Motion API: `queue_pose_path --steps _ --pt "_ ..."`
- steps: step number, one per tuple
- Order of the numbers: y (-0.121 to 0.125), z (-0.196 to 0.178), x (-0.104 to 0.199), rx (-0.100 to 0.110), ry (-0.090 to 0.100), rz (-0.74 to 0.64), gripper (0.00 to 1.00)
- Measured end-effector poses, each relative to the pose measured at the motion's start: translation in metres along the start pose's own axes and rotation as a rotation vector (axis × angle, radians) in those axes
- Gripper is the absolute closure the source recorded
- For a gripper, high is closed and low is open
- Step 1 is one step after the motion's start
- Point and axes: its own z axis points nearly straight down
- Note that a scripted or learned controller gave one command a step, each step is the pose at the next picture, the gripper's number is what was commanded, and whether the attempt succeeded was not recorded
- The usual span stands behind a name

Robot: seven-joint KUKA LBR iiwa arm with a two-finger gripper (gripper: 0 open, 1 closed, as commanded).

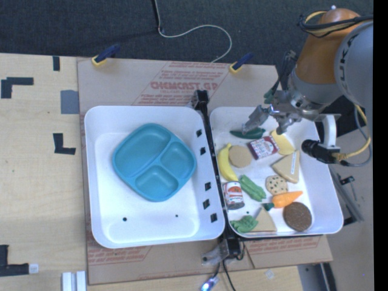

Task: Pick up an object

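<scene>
**A:** So what's seen going left to right on this bench?

**B:** The left bin [97,162] comes first, and a blue divided plate [154,161] with three compartments is laid flat in it, roughly centred. Two little dark specks are spotted on the bin floor below the plate. Black clips are lined along the seam between the two bins.

**A:** And the right bin [324,214]?

**B:** That one's packed with toy food. A banana [226,163] is found along the left wall, with a round tan cookie-like piece [240,157] just beside it. Below those a small can with a red label [234,195] is stood, and a green pod-shaped veggie [252,187] is laid beside it. At the near edge some green leafy stuff [245,225] is tucked against a tan wedge [265,222]. A chocolate chip cookie [276,183], a carrot [285,199], a cheese wedge [287,167] and a brown round patty [297,216] are grouped further right. A small dark red packet [262,147] and a yellow piece [282,142] are seen near the top.

**A:** Where's the arm?

**B:** The gripper [270,121] is positioned over the far part of the right bin, with the fingers [255,122] spread apart. Nothing is gripped between them. A dark green item [255,133] is seen right under the left fingertip, though contact can't be told. The orange band [321,47] is visible above, at top right.
</scene>
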Motion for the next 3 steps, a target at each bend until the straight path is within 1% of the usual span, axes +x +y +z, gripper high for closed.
queue_pose_path --steps 1,2,3 --pt "-0.035 0.032 0.072 0.006 0.003 -0.005 0.00" --pt "-0.036 0.031 0.117 0.002 0.002 -0.005 0.00" --pt "-0.088 -0.061 0.166 -0.005 0.003 -0.006 0.00"
